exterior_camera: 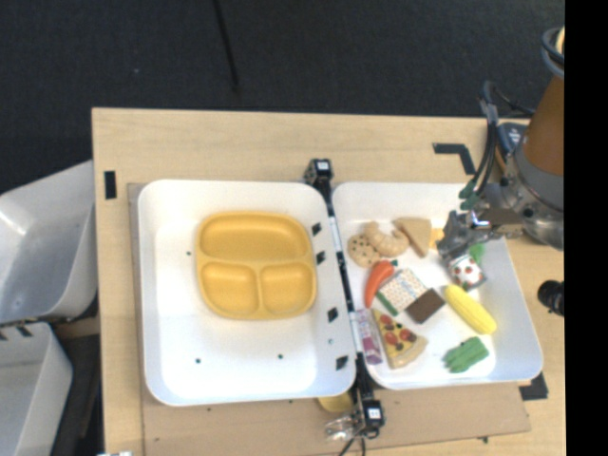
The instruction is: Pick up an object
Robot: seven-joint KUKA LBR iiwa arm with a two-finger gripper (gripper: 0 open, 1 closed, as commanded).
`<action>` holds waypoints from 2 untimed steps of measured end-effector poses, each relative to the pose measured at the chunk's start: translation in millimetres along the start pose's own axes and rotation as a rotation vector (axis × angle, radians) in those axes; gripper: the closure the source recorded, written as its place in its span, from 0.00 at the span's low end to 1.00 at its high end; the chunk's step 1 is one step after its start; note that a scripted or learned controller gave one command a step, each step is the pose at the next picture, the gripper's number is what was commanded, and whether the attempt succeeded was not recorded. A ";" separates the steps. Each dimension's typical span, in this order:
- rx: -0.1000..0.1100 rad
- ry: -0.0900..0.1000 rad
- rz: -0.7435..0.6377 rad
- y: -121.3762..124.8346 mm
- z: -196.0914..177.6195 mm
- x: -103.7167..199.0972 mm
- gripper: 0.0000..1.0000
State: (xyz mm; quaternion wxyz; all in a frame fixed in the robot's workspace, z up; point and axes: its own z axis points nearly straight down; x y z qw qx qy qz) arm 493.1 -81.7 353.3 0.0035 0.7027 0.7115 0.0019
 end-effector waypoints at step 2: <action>0.011 0.001 0.014 104.0 62.5 -5.9 1.00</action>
